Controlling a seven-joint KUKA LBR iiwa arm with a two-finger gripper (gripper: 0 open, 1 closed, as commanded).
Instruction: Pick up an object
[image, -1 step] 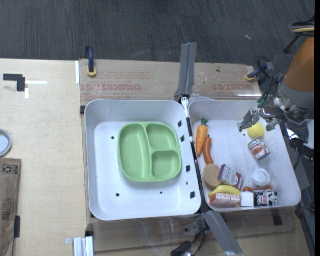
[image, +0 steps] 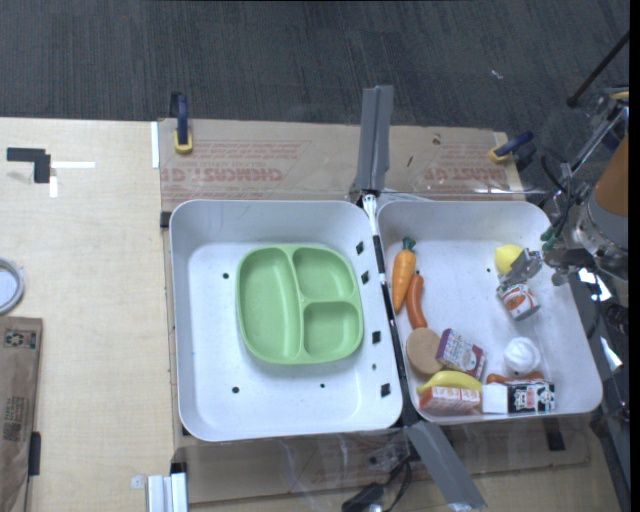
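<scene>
— Lighting status?
— I read bright, even overhead light. The white bins glare slightly; the green tray casts almost no shadow.
— Focus?
— Sharp around the tray. Right of it, the arm looks blurred; the floor beyond stays dim.

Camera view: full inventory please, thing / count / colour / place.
left bin: 1, white, centre of the bench
divided plate: 1, green, three compartments, inside the left bin
right bin: 1, white, beside the left bin
carrot: 1, orange with green top, right bin, near the shared wall
sausage: 1, orange-red, just below the carrot
lemon-like piece: 1, yellow, upper right of the right bin
small can: 1, red and white, under the yellow piece
round cookie: 1, tan, lower part of the right bin
banana: 1, yellow, along the near wall
clamps: 2, blue and yellow, far edge of the bench
arm: 1, grey and orange, at the right edge
</scene>
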